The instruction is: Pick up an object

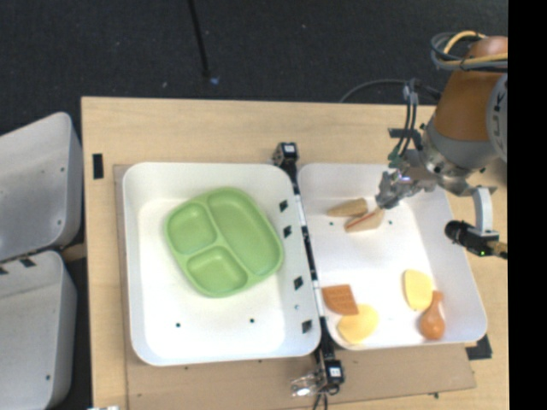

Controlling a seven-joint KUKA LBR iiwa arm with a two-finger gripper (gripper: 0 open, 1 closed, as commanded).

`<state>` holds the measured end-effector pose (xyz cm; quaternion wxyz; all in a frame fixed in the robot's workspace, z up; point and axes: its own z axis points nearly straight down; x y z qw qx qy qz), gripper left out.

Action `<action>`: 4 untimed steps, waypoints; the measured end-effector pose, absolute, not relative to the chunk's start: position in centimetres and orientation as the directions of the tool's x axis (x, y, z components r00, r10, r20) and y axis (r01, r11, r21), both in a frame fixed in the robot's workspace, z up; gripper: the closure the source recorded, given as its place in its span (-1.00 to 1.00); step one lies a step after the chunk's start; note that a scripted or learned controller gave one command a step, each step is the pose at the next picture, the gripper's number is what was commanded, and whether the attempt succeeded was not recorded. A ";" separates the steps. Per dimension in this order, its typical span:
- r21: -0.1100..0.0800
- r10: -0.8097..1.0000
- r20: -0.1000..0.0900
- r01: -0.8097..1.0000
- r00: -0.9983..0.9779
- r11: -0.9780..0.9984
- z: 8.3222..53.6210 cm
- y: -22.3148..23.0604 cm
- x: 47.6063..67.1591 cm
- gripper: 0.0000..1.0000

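From above, the gripper (390, 190) hung low over the right bin (444, 314), just right of two tan bread-like pieces (357, 213); how its jaws stood could not be told. Nearer the camera lay an orange block (339, 298), two yellow slices (357, 323) and an orange pear shape (432, 316). Left sat a green tray (224, 241).

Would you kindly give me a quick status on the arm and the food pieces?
Tool low in right white bin, beside two tan bread-like pieces. Nothing seen held. Orange and yellow pieces lie nearer, apart. Green divided plate in left bin.
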<state>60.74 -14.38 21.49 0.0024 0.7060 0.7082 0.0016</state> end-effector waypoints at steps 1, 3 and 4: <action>0.005 1.000 -0.001 1.000 -0.004 0.004 25.5 -14.5 60.8 1.00; 0.000 1.000 0.001 1.000 -0.006 0.006 27.1 -4.6 57.7 1.00; 0.000 1.000 0.001 1.000 -0.006 0.006 26.7 -0.4 56.8 1.00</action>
